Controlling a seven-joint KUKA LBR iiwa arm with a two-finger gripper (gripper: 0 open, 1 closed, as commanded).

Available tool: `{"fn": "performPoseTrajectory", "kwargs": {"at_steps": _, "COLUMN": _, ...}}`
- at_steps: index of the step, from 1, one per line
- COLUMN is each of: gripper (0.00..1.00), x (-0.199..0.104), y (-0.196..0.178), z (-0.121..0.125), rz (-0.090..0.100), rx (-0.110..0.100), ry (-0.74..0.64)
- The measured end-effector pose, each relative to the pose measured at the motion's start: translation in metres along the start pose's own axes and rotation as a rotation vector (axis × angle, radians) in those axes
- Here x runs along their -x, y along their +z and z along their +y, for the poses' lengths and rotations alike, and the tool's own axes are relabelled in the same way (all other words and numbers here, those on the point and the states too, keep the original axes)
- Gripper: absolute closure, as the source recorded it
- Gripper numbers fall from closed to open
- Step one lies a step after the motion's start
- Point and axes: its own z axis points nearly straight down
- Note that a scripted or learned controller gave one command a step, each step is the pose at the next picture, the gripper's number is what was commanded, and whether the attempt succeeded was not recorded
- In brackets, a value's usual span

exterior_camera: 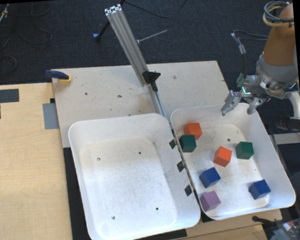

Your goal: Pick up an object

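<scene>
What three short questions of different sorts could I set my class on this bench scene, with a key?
1. True or false: the gripper holds a cube between its fingers.
2. How many cubes lie in the right bin?
3. Which cube touches the green cube by the divider: A the purple cube, B the orange cube, C the blue cube?

Key
1. False: it hangs over the right bin's far rim with nothing between its fingers.
2. Seven: two orange, two green, two blue, one purple.
3. B.
</scene>
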Motion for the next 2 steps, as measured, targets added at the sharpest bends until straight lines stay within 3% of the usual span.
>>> {"fn": "performPoseTrajectory", "kwargs": {"at_steps": 1, "gripper": 0.0, "x": 0.0, "y": -0.003, "z": 0.001, "rz": -0.002, "rx": 0.004, "ry": -0.003}}
{"fn": "performPoseTrajectory", "kwargs": {"at_steps": 2, "gripper": 0.0, "x": 0.005, "y": 0.045, "z": -0.005, "rz": -0.001, "rx": 0.0, "ry": 0.002}}
